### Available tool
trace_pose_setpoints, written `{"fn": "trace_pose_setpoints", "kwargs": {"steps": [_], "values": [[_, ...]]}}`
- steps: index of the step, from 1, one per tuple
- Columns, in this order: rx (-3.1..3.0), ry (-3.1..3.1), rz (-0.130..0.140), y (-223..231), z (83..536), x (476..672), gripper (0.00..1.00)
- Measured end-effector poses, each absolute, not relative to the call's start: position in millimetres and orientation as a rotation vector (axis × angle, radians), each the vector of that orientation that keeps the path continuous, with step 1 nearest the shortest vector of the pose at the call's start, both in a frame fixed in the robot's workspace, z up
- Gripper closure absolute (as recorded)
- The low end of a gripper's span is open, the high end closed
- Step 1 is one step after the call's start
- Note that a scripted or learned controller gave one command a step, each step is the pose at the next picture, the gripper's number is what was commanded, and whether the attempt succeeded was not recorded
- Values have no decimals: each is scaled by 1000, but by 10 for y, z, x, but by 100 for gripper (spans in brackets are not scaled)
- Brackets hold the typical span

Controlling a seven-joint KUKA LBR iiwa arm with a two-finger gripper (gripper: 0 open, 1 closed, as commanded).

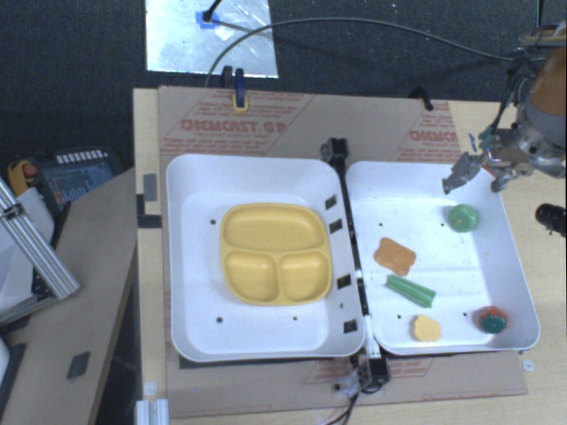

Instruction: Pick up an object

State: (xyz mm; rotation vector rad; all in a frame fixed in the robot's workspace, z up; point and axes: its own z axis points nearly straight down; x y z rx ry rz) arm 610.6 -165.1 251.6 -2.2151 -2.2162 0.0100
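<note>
Sitting nearest, at the near end of the seam between the bins: a black clamp with wires. Leaning at far left, off the bench: an aluminium rail, with a dark control box just beyond it. Resting flat in the middle of the left bin: a yellow divided tray. Lying apart from one another in the right bin, left to right: an orange chunk near the bin's middle; a green stick just nearer than it; a yellow piece close to the near wall; a green round object toward the far right; a red-and-teal ball in the near right corner. Hovering over the bin's far right corner, just beyond the green round object: the gripper, fingers spread wide and gripping nothing.
</note>
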Motion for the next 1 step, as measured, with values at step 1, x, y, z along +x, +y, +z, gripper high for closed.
{"fn": "trace_pose_setpoints", "kwargs": {"steps": [1], "values": [[-2219, -2226, -1, -1643, 2596, 6126, 0]]}}
